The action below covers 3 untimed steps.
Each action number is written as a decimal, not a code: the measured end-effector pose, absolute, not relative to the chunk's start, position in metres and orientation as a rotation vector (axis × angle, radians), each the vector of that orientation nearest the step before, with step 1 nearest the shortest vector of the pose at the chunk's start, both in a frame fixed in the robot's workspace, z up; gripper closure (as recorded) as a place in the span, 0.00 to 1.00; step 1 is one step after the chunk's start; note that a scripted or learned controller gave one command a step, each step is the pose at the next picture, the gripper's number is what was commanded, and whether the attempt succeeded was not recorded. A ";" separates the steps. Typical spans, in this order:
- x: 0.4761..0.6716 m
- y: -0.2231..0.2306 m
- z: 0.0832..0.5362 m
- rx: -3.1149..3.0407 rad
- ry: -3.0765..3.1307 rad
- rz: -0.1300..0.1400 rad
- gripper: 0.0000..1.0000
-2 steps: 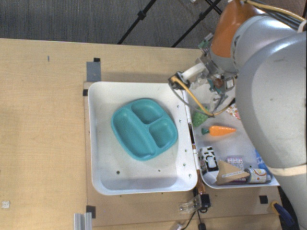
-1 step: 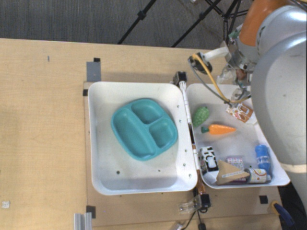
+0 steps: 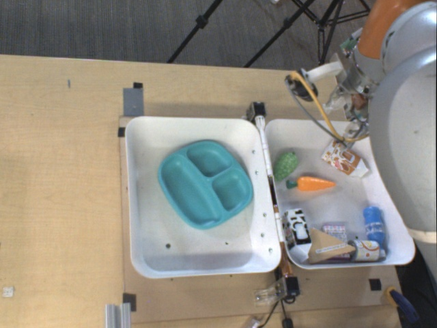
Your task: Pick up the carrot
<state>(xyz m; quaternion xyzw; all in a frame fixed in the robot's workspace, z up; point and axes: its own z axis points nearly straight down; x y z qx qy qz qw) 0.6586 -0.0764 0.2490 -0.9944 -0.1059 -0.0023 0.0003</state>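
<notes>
Camera view: carrot (image 3: 314,183) lies in right bin (image 3: 399,251), beside green toy (image 3: 286,163).

carrot (image 3: 314,183) in right bin (image 3: 392,214), seemingly

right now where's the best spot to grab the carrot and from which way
Grip the carrot across its thick orange middle, coming straight down from above. It lies flat on the right bin floor, green end toward the green toy, tip pointing right, so probably close the fingers across its narrow width.
</notes>
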 end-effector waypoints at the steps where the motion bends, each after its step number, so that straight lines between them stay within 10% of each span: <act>1: 0.606 -0.030 0.184 -3.121 -0.346 0.001 0.00; 2: 0.662 -0.091 0.191 -3.125 -0.322 -0.005 0.00; 3: 0.651 -0.144 0.204 -3.126 -0.326 -0.003 0.00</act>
